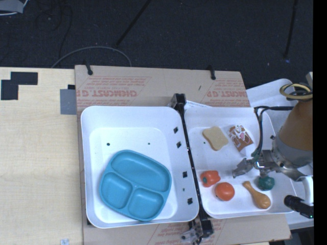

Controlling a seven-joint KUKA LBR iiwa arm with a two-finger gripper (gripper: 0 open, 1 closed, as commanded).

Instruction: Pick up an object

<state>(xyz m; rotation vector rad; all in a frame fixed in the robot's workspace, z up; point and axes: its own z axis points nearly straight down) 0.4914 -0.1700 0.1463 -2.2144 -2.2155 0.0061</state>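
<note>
We see the hand [254, 166] low in the right bin [225, 208], fingers spread, nothing between them. Dark green object [265, 182] just at its 4 o'clock; tan drumstick [257, 195] below. Tomato [224, 191] and red pepper [209, 177] at 8 o'clock; bread [215, 138] at 11. Blue plate [135, 185] in the left bin [102, 121].
</note>
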